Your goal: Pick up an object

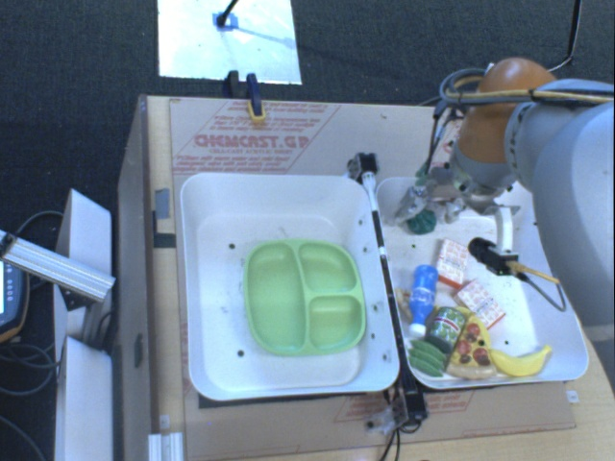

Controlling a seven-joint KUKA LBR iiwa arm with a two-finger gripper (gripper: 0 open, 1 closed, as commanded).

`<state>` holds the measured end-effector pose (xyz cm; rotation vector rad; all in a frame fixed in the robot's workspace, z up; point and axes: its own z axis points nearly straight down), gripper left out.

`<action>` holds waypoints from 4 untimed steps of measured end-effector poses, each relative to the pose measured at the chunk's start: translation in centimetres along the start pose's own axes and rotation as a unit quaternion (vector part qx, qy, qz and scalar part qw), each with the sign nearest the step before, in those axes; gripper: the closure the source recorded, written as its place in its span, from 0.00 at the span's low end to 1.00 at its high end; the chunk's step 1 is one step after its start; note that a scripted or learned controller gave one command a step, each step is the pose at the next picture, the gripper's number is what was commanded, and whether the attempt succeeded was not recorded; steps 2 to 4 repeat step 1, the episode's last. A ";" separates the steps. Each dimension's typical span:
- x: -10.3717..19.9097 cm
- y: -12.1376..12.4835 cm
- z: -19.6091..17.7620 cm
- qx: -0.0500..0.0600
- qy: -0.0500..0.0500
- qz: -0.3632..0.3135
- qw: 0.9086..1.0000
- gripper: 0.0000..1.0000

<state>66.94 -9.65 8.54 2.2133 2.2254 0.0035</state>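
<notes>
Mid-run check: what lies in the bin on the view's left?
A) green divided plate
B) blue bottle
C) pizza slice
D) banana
A: the green divided plate lies in the left bin; the banana, blue bottle and pizza slice lie in the right bin.

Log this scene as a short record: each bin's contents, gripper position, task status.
left bin: green plate, three compartments, nothing on it
right bin: dark green item, two cartons, blue bottle, can, pizza slice, banana
gripper: low in the right bin's far left corner, at the dark green item
task status: no object seen lifted; whether the dark green item is gripped cannot be told
</notes>
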 end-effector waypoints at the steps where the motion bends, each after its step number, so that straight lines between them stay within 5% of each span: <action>1: 0.0 0.1 -1.1 -0.001 0.000 -0.001 1.000 1.00; 4: 0.0 0.1 -1.1 -0.001 0.000 -0.001 1.000 1.00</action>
